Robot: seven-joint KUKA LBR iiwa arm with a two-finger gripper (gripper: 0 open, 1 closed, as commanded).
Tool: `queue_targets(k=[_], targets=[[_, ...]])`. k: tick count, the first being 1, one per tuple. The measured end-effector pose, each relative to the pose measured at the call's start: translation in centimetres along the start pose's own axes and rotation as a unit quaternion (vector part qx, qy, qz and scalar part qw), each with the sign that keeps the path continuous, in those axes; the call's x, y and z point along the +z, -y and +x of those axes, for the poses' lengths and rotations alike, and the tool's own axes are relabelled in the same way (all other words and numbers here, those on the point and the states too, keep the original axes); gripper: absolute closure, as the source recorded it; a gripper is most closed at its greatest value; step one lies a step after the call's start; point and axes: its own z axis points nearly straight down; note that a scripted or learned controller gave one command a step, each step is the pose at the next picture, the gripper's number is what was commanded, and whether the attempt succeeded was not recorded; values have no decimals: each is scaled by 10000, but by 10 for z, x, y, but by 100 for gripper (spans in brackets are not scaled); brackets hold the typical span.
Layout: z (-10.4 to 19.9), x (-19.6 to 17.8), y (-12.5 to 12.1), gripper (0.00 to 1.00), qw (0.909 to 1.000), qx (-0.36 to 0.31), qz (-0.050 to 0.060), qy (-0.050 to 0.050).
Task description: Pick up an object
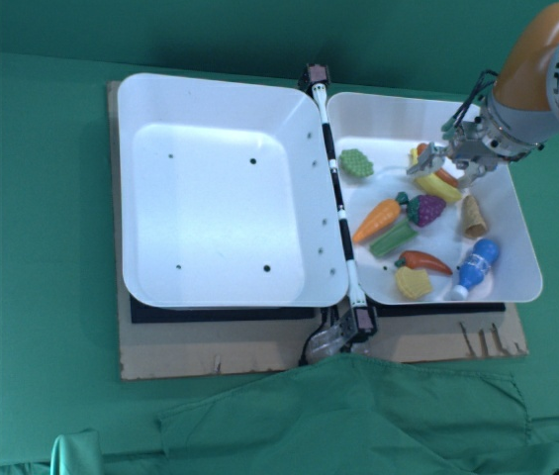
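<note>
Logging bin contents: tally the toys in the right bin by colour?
Green: 2, leafy piece, pickle
Orange: 2, carrot, pepper
Yellow: 2, hot dog, corn
Purple: 1, grapes
Tan: 1, cone
Blue: 1, bottle
Total: 9

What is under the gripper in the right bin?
The gripper hangs over a yellow toy with red and orange pieces beside it, at the right bin's far side. The gripper covers the tops of those toys, so their full shapes stay hidden.

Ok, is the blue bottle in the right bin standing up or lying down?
Lying down. The blue bottle rests on its side on the floor of the right bin, white cap toward the front edge, beside the cone.
</note>
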Motion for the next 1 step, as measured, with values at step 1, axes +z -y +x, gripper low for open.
queue_targets(k=[1], targets=[[0, -13, -3, 100, 10000, -10, -35, 32]])
